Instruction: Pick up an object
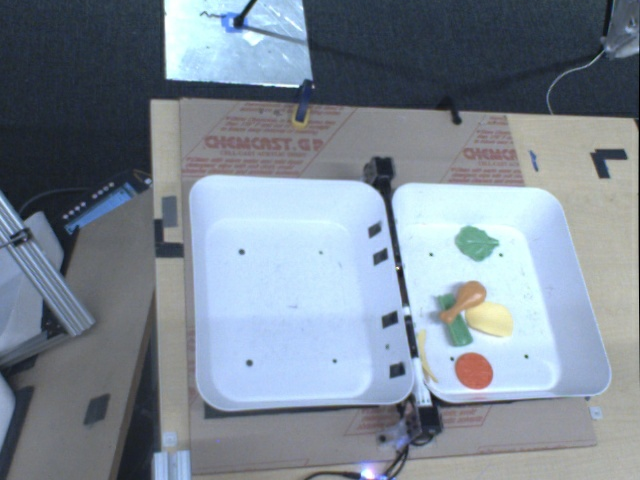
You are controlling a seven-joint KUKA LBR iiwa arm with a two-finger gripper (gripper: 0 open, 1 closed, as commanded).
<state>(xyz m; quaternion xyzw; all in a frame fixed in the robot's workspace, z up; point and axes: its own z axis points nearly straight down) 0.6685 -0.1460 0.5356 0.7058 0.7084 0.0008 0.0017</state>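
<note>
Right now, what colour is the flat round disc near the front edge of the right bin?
Red-orange disc, clearest in the camera view.

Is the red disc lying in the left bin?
No, the red disc lies in the right bin, near its front edge, below the yellow piece.

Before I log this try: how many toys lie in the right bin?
5, possibly more hidden: green leaf at the back, orange drumstick mid-bin over a green stick, yellow lemon beside them, red disc in front.
</note>
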